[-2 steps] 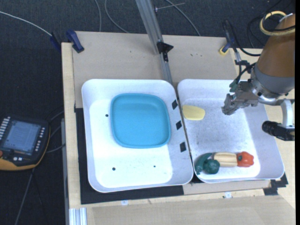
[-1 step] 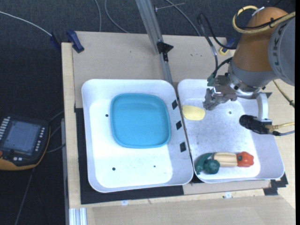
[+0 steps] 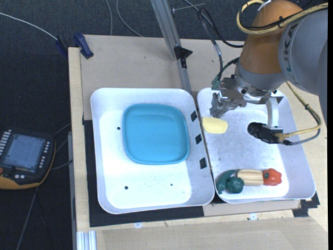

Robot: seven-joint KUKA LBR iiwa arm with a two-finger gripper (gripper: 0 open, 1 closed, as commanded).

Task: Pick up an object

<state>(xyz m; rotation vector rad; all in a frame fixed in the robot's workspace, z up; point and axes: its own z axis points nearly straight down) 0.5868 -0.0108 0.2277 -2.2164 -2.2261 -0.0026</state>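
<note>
Two bins; gripper low in right bin, just above yellow lump, grip hard to tell.

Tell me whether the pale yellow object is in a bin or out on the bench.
In. The pale yellow rounded object lies on the floor of the right white bin, near its left wall, just below the gripper.

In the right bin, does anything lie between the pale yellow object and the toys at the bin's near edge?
No. In the camera view, bare white floor of the right bin separates the pale yellow rounded object from the green, tan and red toys.
</note>
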